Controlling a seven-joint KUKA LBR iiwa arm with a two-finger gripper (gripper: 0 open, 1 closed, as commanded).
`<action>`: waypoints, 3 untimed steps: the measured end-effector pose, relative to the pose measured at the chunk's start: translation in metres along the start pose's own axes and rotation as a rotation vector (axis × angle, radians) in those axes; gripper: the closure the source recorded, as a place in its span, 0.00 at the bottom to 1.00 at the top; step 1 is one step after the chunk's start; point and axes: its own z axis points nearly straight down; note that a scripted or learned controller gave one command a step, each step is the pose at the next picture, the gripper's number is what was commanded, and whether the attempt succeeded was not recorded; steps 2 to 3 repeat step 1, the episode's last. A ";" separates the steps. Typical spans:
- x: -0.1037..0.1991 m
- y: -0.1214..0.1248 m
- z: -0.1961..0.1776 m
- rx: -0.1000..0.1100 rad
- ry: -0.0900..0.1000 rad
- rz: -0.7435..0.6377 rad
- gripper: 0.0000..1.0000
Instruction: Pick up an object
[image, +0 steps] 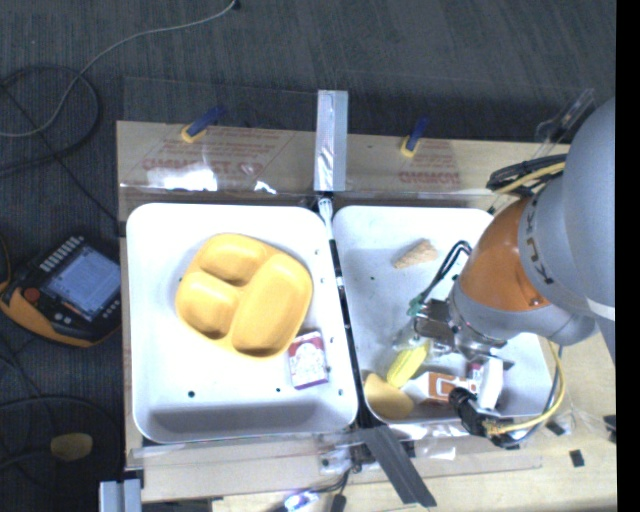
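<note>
In the right-hand shallow white bin (380, 232), the gripper (432, 340) hangs low over a small yellow-green elongated object (405, 364), which lies just below-left of the fingers with its long axis running diagonally. Whether the fingers are spread or closed cannot be told. A round tan object (388, 396) sits just beyond it.

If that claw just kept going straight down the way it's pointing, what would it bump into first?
Probably the yellow object in the right bin: the gripper hangs right over it, with an orange item beside. Depth is hard to judge from above.
</note>
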 end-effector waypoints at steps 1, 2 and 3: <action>0.026 0.034 -0.139 0.011 -0.007 -0.050 1.00; 0.026 0.034 -0.139 0.011 -0.007 -0.050 1.00; 0.026 0.034 -0.139 0.011 -0.007 -0.050 1.00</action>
